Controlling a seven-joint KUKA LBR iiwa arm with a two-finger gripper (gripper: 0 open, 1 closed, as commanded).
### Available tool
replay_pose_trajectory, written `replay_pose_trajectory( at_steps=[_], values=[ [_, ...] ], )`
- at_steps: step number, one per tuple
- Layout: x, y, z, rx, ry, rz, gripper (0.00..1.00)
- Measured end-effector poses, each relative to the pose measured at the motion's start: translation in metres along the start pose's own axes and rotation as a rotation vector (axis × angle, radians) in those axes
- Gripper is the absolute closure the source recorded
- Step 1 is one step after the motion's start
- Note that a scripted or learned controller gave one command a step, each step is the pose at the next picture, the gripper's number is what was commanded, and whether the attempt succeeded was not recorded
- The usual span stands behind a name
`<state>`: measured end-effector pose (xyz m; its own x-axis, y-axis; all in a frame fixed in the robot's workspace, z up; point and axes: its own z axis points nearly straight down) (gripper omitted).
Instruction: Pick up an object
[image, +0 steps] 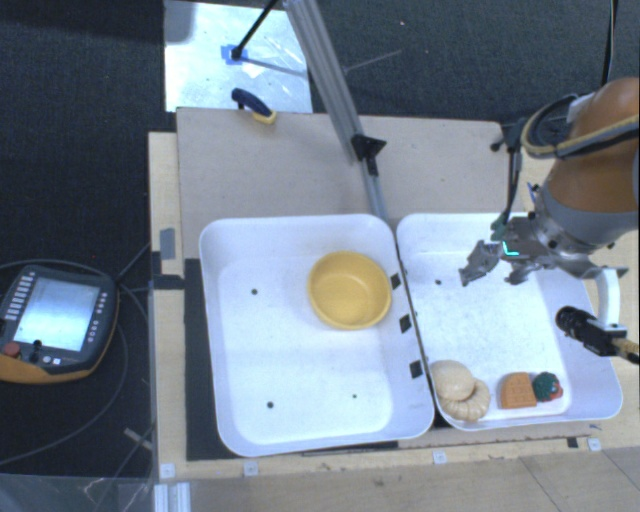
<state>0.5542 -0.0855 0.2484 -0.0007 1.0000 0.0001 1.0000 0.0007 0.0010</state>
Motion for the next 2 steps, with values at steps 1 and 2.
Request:
replay_pose_trajectory(
  at_steps=[1,2],
  values=[
    [0.0,0.0,0.0,0.0,0.0,0.0,0.0],
    [0.001,-0.002,0.062,0.005,0.0,0.0,0.0]
  ],
)
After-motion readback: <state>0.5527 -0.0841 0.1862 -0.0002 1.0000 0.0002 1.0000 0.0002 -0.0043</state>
